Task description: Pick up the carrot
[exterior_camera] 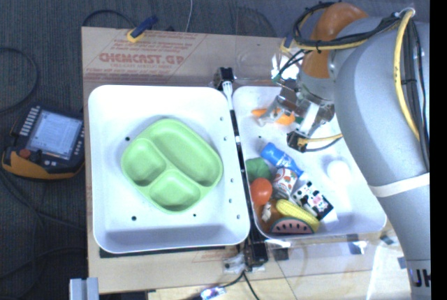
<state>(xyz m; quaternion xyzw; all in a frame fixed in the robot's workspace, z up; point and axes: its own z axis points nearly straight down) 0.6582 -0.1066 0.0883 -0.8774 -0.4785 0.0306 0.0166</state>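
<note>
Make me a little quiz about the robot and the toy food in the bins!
1. True or false: the green plate lies in the left bin.
2. Which lies nearest the gripper: A the carrot, B the watermelon slice, C the tomato?
3. Fill in: the toy cow lies in the ____ bin.

Key: 1 true; 2 A; 3 right.

A cardboard-topped bench bears two white bins side by side.
</note>
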